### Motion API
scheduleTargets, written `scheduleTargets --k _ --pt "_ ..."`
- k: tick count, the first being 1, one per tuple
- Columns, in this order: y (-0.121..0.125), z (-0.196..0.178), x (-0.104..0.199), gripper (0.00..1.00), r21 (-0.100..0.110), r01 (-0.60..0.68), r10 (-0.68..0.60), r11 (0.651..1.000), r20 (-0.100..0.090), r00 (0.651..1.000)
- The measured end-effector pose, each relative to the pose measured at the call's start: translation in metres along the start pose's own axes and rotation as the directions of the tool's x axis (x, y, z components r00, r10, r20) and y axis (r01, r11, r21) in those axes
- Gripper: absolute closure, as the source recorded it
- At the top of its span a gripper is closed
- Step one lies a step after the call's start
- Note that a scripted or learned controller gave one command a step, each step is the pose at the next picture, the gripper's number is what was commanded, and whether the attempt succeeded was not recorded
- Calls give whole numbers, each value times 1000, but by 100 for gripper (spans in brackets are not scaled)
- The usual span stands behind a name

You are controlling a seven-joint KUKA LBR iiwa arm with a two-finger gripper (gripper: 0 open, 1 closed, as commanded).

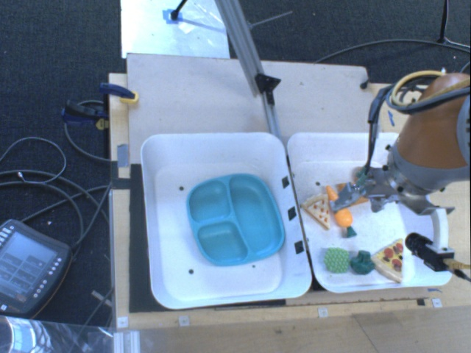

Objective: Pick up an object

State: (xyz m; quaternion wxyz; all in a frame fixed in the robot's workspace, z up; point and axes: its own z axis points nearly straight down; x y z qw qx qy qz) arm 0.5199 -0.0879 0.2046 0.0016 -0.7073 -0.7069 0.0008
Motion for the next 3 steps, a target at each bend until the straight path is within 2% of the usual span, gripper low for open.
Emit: scheduleTargets --k 2,3 --pt "-6 113 -5 0 1 0 0 1000 0 1000" --pt "-4 100 -5 100 -5 -1 1 1000 1 1000"
